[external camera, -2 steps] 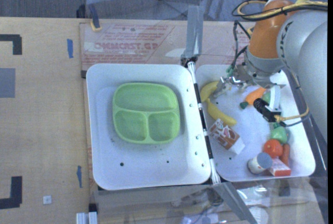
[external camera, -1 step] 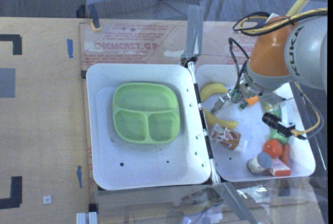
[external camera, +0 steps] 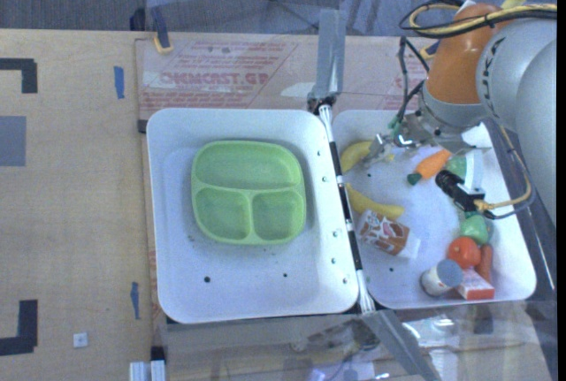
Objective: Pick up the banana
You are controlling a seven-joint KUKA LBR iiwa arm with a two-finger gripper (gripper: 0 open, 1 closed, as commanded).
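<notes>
Nearest, a snack packet (external camera: 386, 234) lies by the divider of the right bin (external camera: 522, 286), with the banana (external camera: 372, 202) just beyond it, light, softish and smooth-skinned, probably best pinched across its middle, while farther off the gripper (external camera: 389, 145) hangs, its opening indiscernible.

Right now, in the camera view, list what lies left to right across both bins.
Left bin → green divided tray → yellow piece at the right bin's left wall → banana → small carton → carrot → tomato.
</notes>
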